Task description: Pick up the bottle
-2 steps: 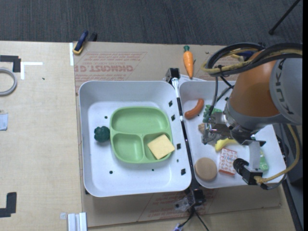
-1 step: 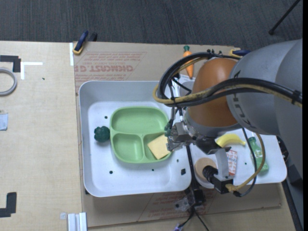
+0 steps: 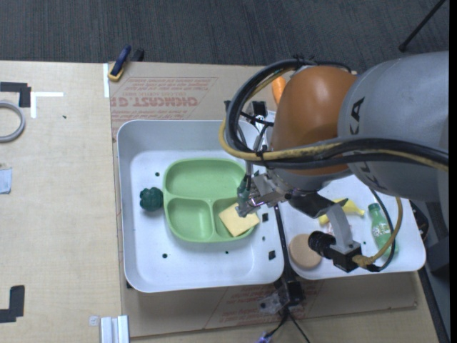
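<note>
Landmark: green divided tray [image 3: 207, 199] in the left bin [image 3: 143, 263].

Nearest the camera edge, a round tan disc [image 3: 305, 252] is lying right of the tray, in the right bin [image 3: 407, 259], with a black cable fitting just beside it.

Gripper [image 3: 248, 199] is being held over the tray's right edge, just above a yellow sponge [image 3: 238, 221] that is sitting in the tray's lower right compartment. Whether the jaws are apart or closed can't be told; nothing is seen being gripped.

A dark green lump [image 3: 151, 199] is lying just left of the tray, on the bin floor.

The bottle [image 3: 378, 221], clear with a green cap, is lying well right of the tray, in the right bin, partly masked by cable loops. Its long axis is judged to be running roughly top to bottom in the view, cap toward the far side.

Key relation: the bottle is lying to the right of the gripper, across the wall between the bins. A move to the right is being called for, and the jaws would need to span the bottle's short width.

Farther off, the arm body is covering the right bin's far half.
</note>
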### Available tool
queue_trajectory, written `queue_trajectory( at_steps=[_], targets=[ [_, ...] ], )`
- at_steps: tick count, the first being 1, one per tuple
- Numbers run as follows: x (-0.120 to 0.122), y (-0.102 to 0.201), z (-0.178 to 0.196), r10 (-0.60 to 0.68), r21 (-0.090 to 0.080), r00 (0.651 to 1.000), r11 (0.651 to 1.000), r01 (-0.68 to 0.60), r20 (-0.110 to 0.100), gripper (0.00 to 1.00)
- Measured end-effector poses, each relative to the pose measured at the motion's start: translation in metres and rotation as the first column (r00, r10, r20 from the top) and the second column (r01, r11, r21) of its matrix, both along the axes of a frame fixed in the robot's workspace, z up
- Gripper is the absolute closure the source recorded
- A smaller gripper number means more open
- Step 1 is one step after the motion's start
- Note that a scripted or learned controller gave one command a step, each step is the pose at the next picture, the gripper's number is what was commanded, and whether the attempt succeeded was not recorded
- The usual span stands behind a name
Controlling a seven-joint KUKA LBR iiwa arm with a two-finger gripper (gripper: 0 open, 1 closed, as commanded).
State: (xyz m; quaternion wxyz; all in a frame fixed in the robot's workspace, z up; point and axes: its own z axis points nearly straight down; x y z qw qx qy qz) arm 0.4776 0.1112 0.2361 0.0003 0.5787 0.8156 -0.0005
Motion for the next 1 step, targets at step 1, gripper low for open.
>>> queue_trajectory(
  at_steps=[1],
  targets=[
    [0.0000, 0.0815, 0.0012, 0.173, 0.000, 0.985, 0.985, -0.173, 0.000, 1.00]
  ],
)
